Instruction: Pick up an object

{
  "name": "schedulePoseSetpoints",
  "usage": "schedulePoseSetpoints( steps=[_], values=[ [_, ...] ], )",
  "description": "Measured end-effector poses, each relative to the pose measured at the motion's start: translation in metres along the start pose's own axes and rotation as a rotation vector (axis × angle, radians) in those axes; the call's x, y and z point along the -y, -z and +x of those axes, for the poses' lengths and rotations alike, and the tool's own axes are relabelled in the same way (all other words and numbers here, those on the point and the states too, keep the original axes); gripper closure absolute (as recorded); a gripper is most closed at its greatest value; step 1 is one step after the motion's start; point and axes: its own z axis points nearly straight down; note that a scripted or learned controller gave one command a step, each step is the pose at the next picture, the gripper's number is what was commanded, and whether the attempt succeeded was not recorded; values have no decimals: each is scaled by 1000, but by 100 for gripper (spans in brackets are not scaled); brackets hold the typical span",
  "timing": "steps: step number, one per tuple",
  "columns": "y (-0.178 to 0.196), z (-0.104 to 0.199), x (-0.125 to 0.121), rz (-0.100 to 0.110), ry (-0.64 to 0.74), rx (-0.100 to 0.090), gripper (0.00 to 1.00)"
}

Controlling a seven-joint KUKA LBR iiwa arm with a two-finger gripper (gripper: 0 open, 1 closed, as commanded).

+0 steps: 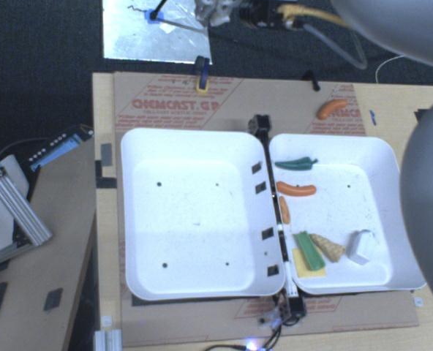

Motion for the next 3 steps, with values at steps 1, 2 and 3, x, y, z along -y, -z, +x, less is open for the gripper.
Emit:
schedulePoseSetpoints(
  steps=[1, 2, 3],
  values=[
    [0, 0, 0, 0, 0, 0, 100],
    [1, -21, 33, 1, -6, -1, 100],
    [0, 1, 28, -1, -1, -1, 100]
  ],
)
